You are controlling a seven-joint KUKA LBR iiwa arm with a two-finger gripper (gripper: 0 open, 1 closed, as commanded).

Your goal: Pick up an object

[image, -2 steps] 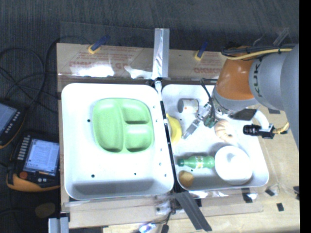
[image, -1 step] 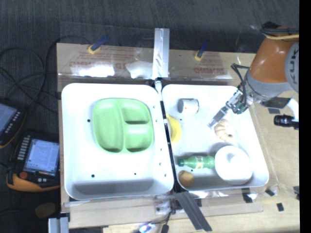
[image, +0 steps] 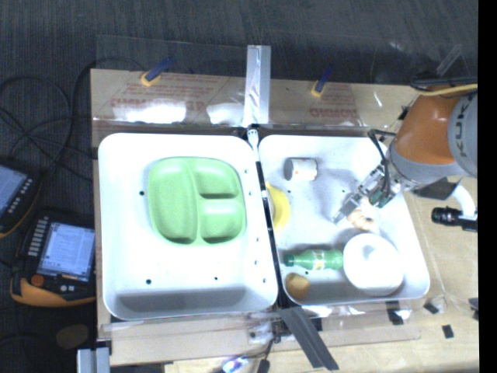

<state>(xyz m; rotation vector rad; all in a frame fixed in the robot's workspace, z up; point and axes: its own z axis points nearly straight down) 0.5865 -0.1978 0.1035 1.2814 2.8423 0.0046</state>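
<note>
On the bench, right bin [image: 268, 282] at centre-right, the gripper [image: 351, 205] sits low w/ jaws apart, probably to take the small pale object [image: 362, 221] just beside.

Two blue clips [image: 158, 71] on cardboard backing; tablet [image: 65, 249] on floor, cables beside
</note>
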